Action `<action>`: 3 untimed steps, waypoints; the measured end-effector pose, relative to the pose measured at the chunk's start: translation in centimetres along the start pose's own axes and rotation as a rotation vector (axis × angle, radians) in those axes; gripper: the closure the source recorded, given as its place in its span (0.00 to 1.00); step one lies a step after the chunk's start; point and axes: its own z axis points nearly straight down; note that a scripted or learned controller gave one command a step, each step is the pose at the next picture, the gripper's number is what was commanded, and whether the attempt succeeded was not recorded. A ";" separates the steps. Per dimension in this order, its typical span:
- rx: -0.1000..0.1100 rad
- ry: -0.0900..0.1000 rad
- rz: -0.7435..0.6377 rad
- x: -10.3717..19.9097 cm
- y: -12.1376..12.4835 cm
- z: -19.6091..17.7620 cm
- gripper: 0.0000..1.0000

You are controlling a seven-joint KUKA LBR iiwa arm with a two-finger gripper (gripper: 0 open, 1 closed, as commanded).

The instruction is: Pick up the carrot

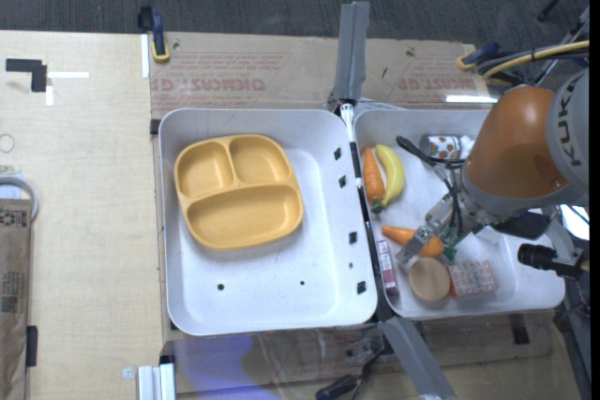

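Gripper (424,245) down in the right bin (539,300), lower right of the frame, fingers closed around the near carrot (410,238), orange showing on both sides of them. Gripped near the thick end, probably for a steadier hold. Just below, touching or nearly so: a round wooden disc (429,280) and a small printed packet (472,277). Farther up, by the divider: a second carrot (373,175) lying against a banana (394,171). Left bin (253,304) with a yellow divided plate (240,190) at upper left. Lift not yet begun, by the look of it.
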 end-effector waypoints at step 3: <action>0.000 -0.003 0.388 1.5 11.2 -13.7 1.00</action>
